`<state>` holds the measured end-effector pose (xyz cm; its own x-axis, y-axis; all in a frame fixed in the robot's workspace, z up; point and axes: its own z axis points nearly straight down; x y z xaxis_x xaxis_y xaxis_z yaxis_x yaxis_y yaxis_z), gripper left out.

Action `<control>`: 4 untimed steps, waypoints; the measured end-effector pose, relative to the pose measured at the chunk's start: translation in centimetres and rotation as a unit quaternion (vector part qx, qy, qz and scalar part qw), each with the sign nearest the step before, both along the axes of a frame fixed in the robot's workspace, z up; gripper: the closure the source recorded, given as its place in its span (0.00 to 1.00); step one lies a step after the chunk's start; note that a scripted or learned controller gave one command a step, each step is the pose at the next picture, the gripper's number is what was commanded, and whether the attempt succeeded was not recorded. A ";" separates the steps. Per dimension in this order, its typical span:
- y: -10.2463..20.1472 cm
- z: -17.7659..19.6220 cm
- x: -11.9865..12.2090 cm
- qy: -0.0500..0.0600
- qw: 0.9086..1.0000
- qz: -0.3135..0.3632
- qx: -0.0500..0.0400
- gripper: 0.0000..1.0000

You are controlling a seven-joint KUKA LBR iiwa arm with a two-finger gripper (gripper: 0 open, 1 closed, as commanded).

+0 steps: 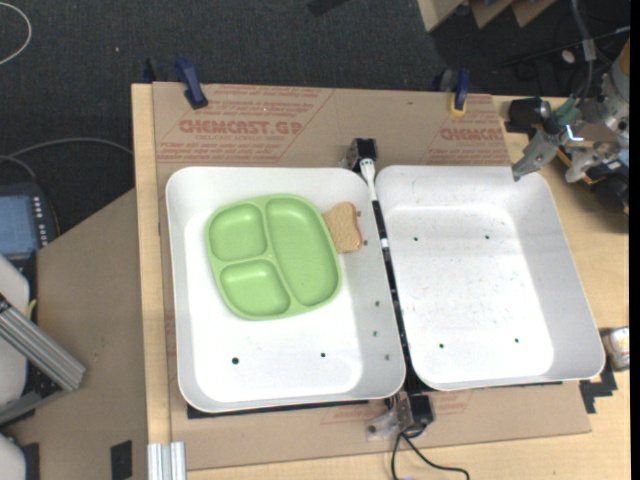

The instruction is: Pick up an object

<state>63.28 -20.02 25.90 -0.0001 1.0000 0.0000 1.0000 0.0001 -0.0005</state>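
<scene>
**Green tray and tan slice sit in the left bin, arm parked off to the far right**

Green is what catches the eye first: a plastic divided plate with three compartments lies in the far half of the left bin, tilted a little so its long section points toward the far right. Touching its far right corner is a small tan slice of toast, flat on the bin floor, just beside the seam where the two bins meet. The near part of that bin is plain white with a few dark dots.

Down the middle runs a black strip with a clip at its far end. The right bin shows bare white floor with faint specks and small dark holes.

Both bins rest on a brown cardboard sheet printed with red lettering, held to the table by a blue clamp at the far left and another at the far right.

Beyond the right bin's far right corner, the gripper hangs over the cardboard, well apart from the plate and toast; whether it is open or closed I cannot tell.
</scene>
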 end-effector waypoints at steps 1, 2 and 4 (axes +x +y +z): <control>1.0 15.9 -2.5 -0.011 1.000 0.001 -0.004 0.00; 0.9 28.7 -7.3 -0.010 1.000 0.000 -0.004 0.00; 21.5 27.7 -15.5 0.001 1.000 0.005 0.001 0.00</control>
<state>47.79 1.47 53.59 -0.0110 0.9999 0.0024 0.9999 0.0110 -0.0016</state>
